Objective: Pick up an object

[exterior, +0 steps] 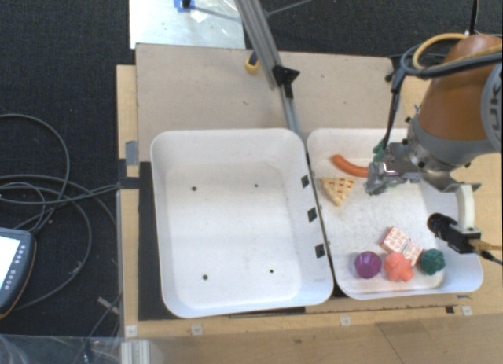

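The likeliest target is the orange hot-dog-like toy (348, 165), lying flat near the far edge of the right bin (471, 280); the hand (383, 175) hangs just beside its right end, low over the bin floor. That placement suggests, as a judgement, that the arm is lining up on this piece or on the tan waffle-patterned wedge (339, 190), which lies just in front of the orange toy and slightly left of the hand. Nothing can be seen between the hand's fingers, so it appears to hold nothing; how far apart they stand I cannot tell, since the wrist body and cabling cover them from above.

Measured from the hand, the other toys sit well toward the near edge of the same bin, bunched in its near-right corner, probably where they slid or were dropped: one purple rounded piece (367, 264), one orange-red lumpy piece (398, 268) touching it, one pink-and-white block (394, 239) just behind that, and one dark green piece (431, 260) at the right end of the cluster. That makes six toys in all, one of each kind, all in the right bin.

Left of the hand, across the shared rims, lies the left bin (169, 150). There are two bins on the counter (196, 87).
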